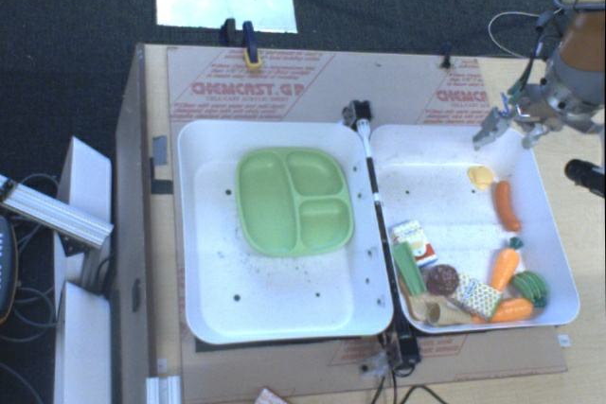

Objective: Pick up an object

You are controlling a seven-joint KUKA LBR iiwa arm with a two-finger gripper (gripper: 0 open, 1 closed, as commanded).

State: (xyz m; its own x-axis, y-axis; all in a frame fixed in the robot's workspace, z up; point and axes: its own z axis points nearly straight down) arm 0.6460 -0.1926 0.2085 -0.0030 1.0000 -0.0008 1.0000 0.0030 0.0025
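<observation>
Hand (508,130) above right bin's (559,232) far rim | fingers spread wide | holding nothing

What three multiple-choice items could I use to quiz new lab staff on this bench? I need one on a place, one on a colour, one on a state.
1. Where does the green divided plate lie?
A. in the left bin
B. in the right bin
C. on the carpet

2. What colour is the sausage near the right bin's right wall?
A. blue
B. orange-red
C. white

3. How do the fingers of the tool stand?
A. shut on the sausage
B. spread with nothing between them
C. shut on the plate

Answers:
1 A, the plate sits inside the left bin's white walls.
2 B, it shows orange-red below the small yellow piece.
3 B, the tool hangs over the right bin's far right corner, its two fingers apart with only bin wall behind the gap.
</observation>
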